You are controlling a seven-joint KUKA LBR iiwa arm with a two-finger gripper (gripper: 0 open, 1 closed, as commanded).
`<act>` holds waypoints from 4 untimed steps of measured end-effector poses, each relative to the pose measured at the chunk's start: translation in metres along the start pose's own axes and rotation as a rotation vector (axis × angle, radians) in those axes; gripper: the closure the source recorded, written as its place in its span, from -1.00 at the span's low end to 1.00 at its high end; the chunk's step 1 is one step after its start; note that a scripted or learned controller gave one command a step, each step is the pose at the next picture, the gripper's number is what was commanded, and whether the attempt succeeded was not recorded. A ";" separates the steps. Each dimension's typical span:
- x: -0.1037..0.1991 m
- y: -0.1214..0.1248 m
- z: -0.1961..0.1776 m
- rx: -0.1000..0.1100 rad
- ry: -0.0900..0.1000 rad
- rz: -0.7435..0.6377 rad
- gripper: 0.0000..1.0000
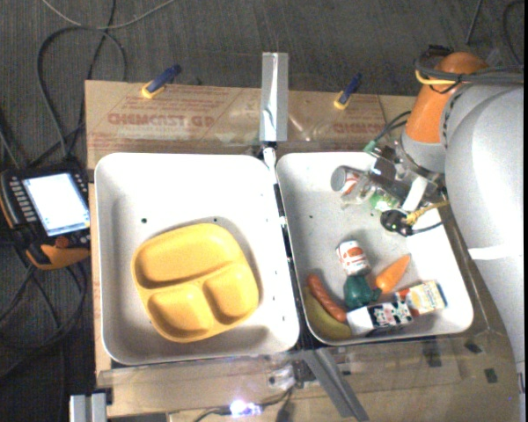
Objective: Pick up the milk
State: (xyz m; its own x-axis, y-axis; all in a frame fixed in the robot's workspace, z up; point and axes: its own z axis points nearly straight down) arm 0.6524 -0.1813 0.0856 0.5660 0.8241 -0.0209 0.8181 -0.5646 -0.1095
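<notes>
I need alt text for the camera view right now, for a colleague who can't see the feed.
The gripper hovers over the far part of the right bin, beside a tipped can, well away from the milk carton lying along the near edge with a banana, hot dog, carrot, green bottle and small jar. The left bin holds a yellow divided plate.

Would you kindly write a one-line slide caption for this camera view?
Gripper over right bin's far end; milk lies untouched at its near edge.
</notes>
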 end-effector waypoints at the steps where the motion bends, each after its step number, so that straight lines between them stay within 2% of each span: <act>1: -0.015 0.017 -0.106 -0.112 0.011 -0.137 -1.00; 2: 0.029 -0.028 -0.035 -0.146 0.022 -0.095 -1.00; 3: -0.014 0.012 -0.020 -0.109 0.016 -0.074 -1.00; 4: 0.027 -0.013 -0.112 -0.108 0.023 0.091 -1.00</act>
State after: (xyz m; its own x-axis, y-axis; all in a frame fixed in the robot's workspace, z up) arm 0.6685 -0.1572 0.1973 0.6397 0.7686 -0.0032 0.7686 -0.6397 -0.0001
